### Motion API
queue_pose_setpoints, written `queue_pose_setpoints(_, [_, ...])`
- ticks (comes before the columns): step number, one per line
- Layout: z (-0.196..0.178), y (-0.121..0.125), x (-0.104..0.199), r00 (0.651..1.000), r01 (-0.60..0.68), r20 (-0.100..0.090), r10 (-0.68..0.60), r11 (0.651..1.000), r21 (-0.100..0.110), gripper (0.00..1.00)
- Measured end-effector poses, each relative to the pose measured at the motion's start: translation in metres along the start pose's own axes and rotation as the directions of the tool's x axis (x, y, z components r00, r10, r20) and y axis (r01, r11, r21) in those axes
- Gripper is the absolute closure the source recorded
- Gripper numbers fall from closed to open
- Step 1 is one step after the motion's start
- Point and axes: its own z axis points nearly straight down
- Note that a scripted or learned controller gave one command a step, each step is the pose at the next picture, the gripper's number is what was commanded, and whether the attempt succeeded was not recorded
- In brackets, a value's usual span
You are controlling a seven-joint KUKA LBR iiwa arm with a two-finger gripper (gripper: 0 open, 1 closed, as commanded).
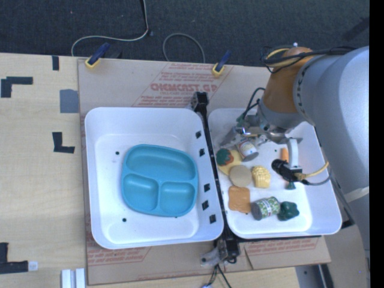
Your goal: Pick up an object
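Against the right bin's (324, 218) left wall lie small toy foods: a green piece (224, 156), tan disc (239, 175), yellow corn (260, 176) and orange block (239, 200). Reaching from the right, the grey arm (336, 107) sets its gripper (247, 138) near the far left corner; whether it grips cannot be told.

The arm (336, 101) is running off the right edge and is covering the right bin's (270, 228) far corner; the gripper's (245, 138) fingers are blurring into clutter.
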Motion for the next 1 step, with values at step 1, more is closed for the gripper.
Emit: queue_pose_setpoints(1, [-0.01,0.0014,-0.0011,1.0,-0.001,0.001,0.001,1.0,-0.001,1.0])
